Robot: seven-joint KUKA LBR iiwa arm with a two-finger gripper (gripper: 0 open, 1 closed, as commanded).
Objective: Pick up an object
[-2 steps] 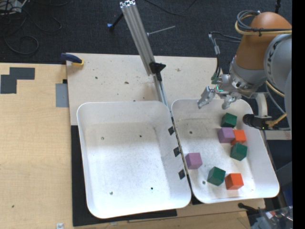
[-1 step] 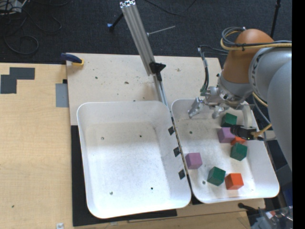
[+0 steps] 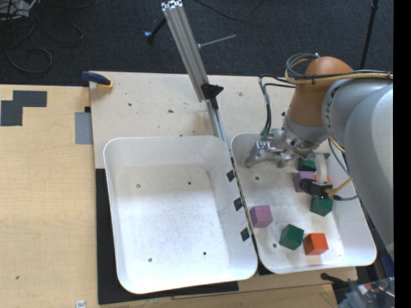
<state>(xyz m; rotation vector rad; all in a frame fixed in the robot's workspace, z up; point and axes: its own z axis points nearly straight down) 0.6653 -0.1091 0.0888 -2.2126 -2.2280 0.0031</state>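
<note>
altogether two green cubes, one orange

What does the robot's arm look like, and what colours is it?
The arm is big, round and smooth, mostly light grey, with a shiny orange band near its end. Thin dark and yellowish cables loop over the orange part and run down its side. At the tip sits a small silvery metal hand, with dark parts behind it.
</note>
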